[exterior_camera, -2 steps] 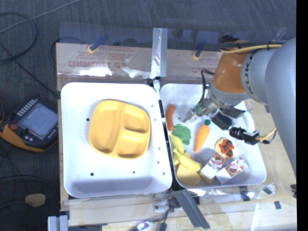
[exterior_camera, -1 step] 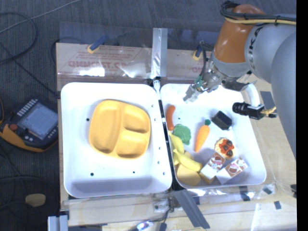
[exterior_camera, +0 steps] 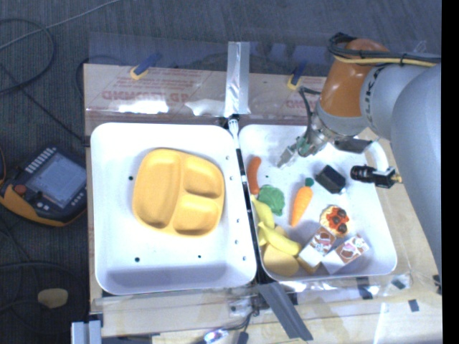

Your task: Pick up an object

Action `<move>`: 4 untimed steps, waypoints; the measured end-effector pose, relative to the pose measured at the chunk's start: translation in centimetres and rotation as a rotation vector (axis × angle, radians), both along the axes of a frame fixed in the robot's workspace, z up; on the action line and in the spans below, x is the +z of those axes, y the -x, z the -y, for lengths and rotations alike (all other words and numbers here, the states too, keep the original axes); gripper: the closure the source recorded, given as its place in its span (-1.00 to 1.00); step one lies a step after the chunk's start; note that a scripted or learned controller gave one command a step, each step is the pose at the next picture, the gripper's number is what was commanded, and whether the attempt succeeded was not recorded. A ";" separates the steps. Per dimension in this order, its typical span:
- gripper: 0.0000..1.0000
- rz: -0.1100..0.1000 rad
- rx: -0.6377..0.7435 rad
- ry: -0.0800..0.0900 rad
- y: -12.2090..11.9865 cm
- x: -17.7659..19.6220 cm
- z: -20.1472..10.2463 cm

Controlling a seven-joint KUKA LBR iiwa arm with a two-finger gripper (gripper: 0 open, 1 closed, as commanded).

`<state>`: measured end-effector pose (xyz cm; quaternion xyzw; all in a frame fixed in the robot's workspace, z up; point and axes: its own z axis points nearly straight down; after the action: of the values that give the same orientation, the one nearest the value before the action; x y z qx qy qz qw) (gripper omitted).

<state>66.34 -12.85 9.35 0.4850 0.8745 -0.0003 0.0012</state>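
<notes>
gripper [exterior_camera: 295, 151] hovering over right bin [exterior_camera: 387, 246], fingers parted, holding nothing | carrot [exterior_camera: 302, 201] lying near-upright, green top pointing away | banana [exterior_camera: 276, 236] partly overlapping broccoli [exterior_camera: 271, 196]

In the glossy white left bin [exterior_camera: 107, 264] lies a mustard-yellow sectioned plastic tray [exterior_camera: 178, 190]. The white right bin [exterior_camera: 384, 249] holds an orange toy carrot with green top [exterior_camera: 302, 201], a green toy broccoli [exterior_camera: 271, 197] at its nine o'clock, a yellow toy banana [exterior_camera: 276, 236], and a small black block [exterior_camera: 330, 178].
</notes>
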 end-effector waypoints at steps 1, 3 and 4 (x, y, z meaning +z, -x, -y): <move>-1.00 0.000 0.000 0.000 0.0 0.0 0.0; 1.00 0.015 0.154 0.001 6.4 0.8 2.3; -1.00 0.014 0.154 0.001 6.4 0.8 2.3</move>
<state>59.92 -15.12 10.10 0.4163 0.9092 0.0027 0.0078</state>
